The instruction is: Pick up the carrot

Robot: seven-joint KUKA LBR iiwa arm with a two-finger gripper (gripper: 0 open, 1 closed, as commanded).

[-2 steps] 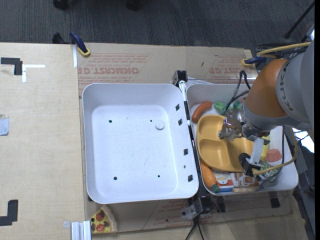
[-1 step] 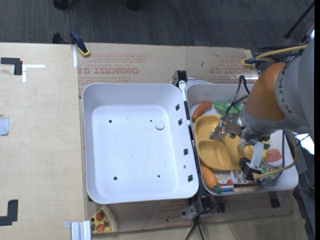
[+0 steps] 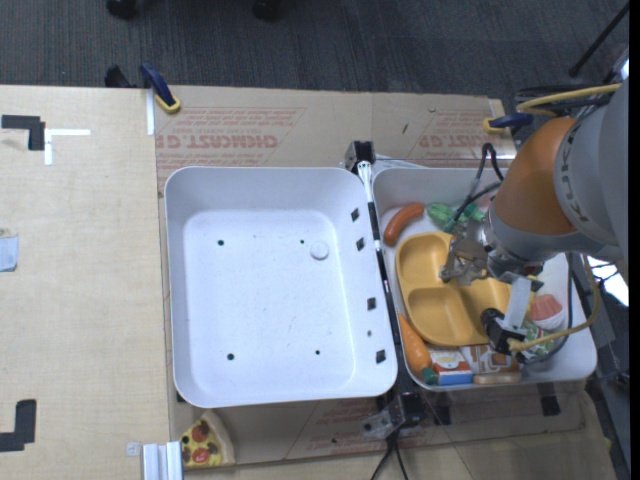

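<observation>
yellow divided plate (image 3: pixel 440 313) in right bin (image 3: pixel 570 368) | sausage (image 3: pixel 402 220) beside it | pizza slice (image 3: pixel 203 442) on bench

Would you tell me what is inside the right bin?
The right bin holds a yellow divided tray, carrot, sausage and green item; the arm covers the rest.

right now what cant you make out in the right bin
- Carrot: in the camera view its lower end runs under the yellow tray edge and the boxes, so its full length is hidden.
- Gripper: blurred and seen against the tray; its opening cannot be judged.
- Green item: partly behind cables, too small to identify.
- Bin's right side: covered by the arm.
</observation>
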